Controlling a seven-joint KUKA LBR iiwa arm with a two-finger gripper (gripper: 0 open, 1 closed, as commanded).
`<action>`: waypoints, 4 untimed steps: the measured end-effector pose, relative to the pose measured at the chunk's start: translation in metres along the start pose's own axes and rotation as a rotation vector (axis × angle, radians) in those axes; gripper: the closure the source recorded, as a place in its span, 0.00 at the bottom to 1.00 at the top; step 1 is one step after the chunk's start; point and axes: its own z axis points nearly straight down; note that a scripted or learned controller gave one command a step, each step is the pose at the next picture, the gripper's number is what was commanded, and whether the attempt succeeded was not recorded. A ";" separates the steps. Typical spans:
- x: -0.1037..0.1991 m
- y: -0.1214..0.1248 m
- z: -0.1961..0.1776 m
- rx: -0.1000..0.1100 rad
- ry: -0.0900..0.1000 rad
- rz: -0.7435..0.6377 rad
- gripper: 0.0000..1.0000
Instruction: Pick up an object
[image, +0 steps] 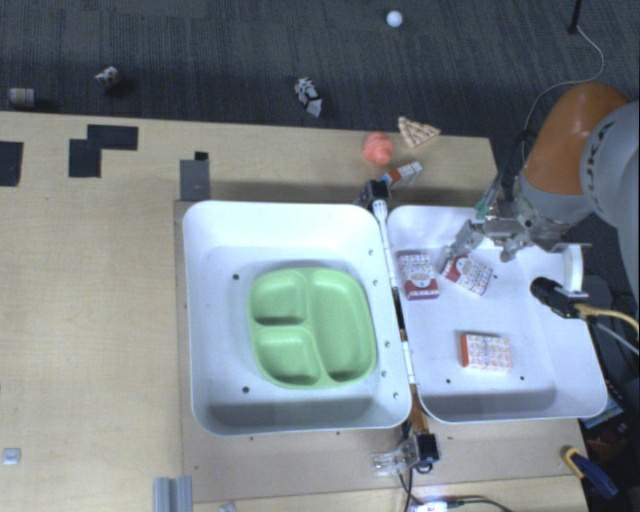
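Currently, the gripper (468, 247) is positioned over the tilted packet (470, 275) right of the red box (419, 276); jaw state cannot be told. A slanted packet may slip.

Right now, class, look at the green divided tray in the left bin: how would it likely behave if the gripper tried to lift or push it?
The green tray looks like moulded plastic, so probably stiff and light. It lies flat in the left bin, so it should slide rather than roll or tip. Its smooth, rounded rim may be slippery and hard to pinch.
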 end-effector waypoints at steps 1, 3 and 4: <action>0.038 -0.032 0.035 -0.022 -0.011 0.007 0.00; 0.090 -0.037 -0.096 0.002 0.001 0.004 1.00; 0.090 -0.037 -0.095 0.003 0.001 0.004 0.00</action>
